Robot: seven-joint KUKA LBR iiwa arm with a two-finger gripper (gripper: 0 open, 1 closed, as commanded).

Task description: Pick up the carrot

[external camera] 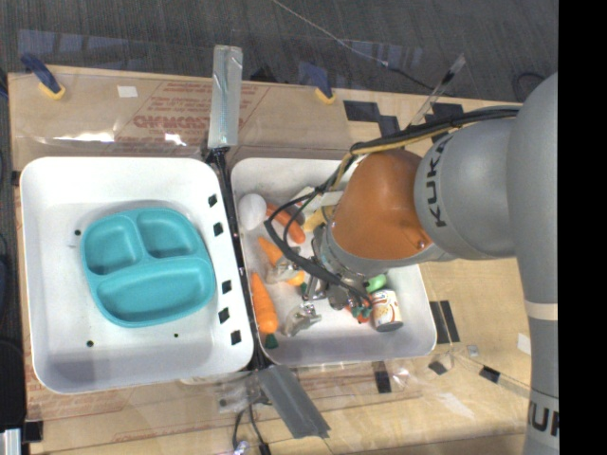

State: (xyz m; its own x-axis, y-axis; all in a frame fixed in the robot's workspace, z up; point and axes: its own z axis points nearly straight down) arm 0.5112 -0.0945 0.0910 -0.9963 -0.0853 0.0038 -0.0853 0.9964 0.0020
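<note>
The carrot (263, 303) is orange with a green stub at its near end. It lies along the left wall of the right bin (417, 335), pointing toward the front corner. My gripper (308, 306) hangs low in the same bin, just right of the carrot and beside its middle. The carrot looks free on the bin floor. The orange wrist band and grey arm cover the middle and right of this bin.
Other orange pieces (272, 251) lie further back in the right bin near a white egg-shaped thing (251, 209). A small red-labelled can (386, 311) and a green item (377, 282) sit right of the gripper. The left bin (38, 254) holds a teal divided plate (147, 263).
</note>
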